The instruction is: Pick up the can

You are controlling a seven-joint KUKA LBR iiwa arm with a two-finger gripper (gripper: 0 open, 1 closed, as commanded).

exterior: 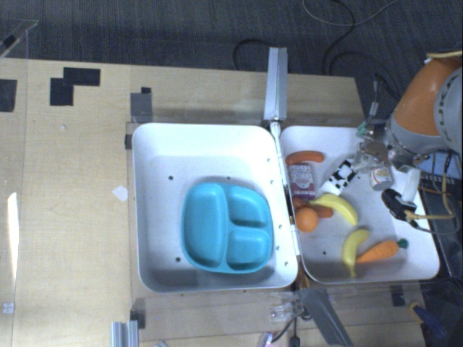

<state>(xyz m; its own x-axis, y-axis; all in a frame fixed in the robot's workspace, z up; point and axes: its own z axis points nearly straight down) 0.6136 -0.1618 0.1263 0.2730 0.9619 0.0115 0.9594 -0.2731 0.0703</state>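
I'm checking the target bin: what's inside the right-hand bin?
The right bin holds a sausage, can, orange, two bananas and a carrot; the gripper covers its far corner.

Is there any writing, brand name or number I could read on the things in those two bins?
Nothing here can be read.
The can lying on its side in the right bin has a purplish label, too small and blurred to make out.
The black-and-white checkered marker beside the end effector bears a pattern, not letters.
The blue plate in the left bin carries no print that I can see.
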